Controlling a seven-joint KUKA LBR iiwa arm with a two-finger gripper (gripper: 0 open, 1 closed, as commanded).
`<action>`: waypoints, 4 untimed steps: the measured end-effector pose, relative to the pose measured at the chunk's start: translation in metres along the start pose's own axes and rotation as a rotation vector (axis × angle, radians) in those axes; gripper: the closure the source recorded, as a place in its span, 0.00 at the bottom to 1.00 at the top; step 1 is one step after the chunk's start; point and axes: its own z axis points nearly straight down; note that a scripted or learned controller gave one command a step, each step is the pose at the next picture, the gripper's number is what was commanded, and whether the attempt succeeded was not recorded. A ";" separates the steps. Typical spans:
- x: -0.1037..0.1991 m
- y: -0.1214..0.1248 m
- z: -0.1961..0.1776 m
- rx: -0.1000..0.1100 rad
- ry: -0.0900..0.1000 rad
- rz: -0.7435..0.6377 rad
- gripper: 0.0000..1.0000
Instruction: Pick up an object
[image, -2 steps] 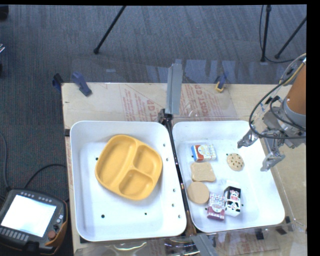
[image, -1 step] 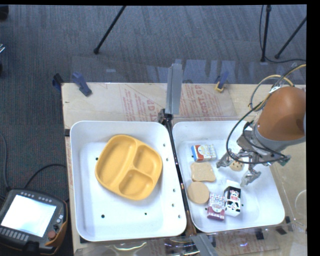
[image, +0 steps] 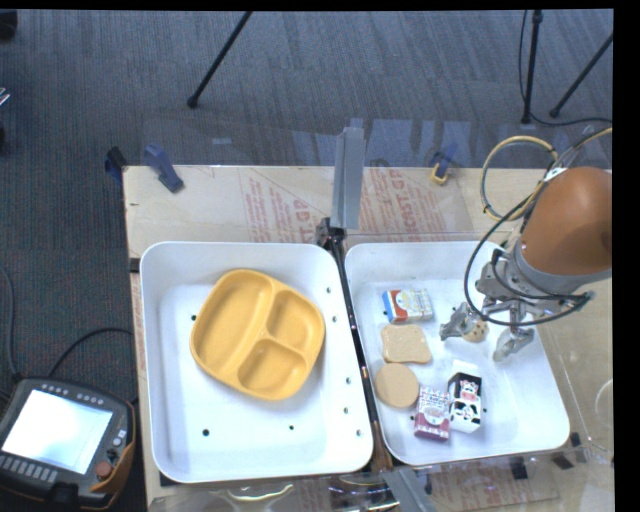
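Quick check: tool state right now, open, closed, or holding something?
Tool: open, fingers spread above the right bin, a small tan item between them, not gripped.

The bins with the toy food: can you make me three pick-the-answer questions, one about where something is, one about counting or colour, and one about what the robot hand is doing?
1. Where is the yellow plastic plate with three sections?
A. In the left white bin
B. In the right white bin
C. On the floor

2. How many small printed cartons are there?
A. One
B. Three
C. Six

3. What is the robot's gripper doing?
A. Squeezing the yellow plate
B. Hanging open over the right bin
C. Lifting a carton high

Answers:
1. A, since the yellow plastic plate with three sections lies in the left white bin.
2. B, since a blue-and-white carton, a pink carton and a black-and-white cow carton lie in the right white bin.
3. B, since the gripper hangs with fingers spread near a small tan cookie.
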 end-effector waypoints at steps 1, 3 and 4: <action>-0.017 -0.040 -0.010 0.001 -0.002 -0.245 0.00; -0.010 -0.018 0.004 -0.007 -0.003 -0.417 0.00; -0.010 -0.020 -0.010 -0.002 -0.007 -0.408 1.00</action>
